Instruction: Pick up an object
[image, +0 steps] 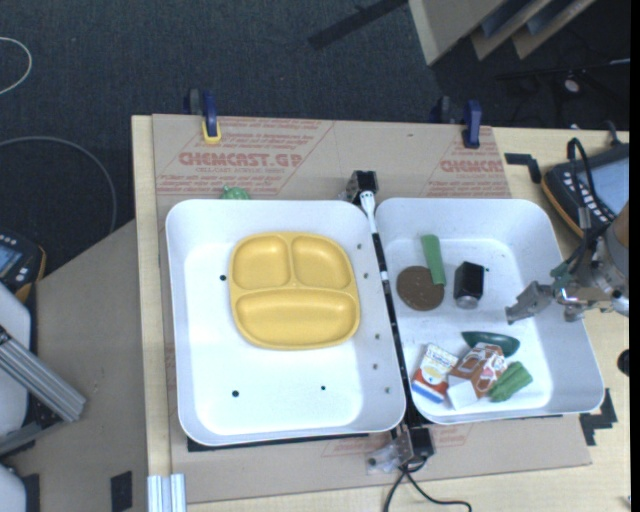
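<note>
The right bin holds several small objects. A green stick lies at the back, with a brown disc and a black cylinder just in front of it. Nearer the front are a dark green flat piece, a white and red packet, a brown packet and a light green piece. My gripper hangs low over the bin's right side, right of the black cylinder and above the dark green piece. Nothing shows in its grasp.
The left bin holds a yellow divided plate. A black hinge strip runs between the bins. Blue clamps stand on the cardboard's back edge. A black device sits at the far right.
</note>
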